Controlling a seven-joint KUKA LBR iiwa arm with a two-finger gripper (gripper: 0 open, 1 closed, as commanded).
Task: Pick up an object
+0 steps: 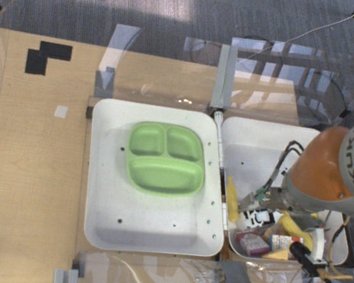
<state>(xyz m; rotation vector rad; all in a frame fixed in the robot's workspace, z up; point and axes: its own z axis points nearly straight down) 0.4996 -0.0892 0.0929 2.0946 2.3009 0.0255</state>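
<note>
My gripper (262, 212) is low over the front of the right bin (253, 147), under the grey wrist and orange band of the arm. It hangs right above a heap of small objects. A maroon block (253, 244) lies just in front of it, a yellow piece (292, 225) lies to its right, and a long yellow object (230, 200) rests against the bin's left wall. A small orange and white item (281, 244) lies beside the maroon block. I see nothing clearly held.
The left bin (107, 161) holds a green divided plate (165, 158) near its middle. A raised rim separates the two bins. The arm covers the right bin's right side, and cables run along the bench's front edge.
</note>
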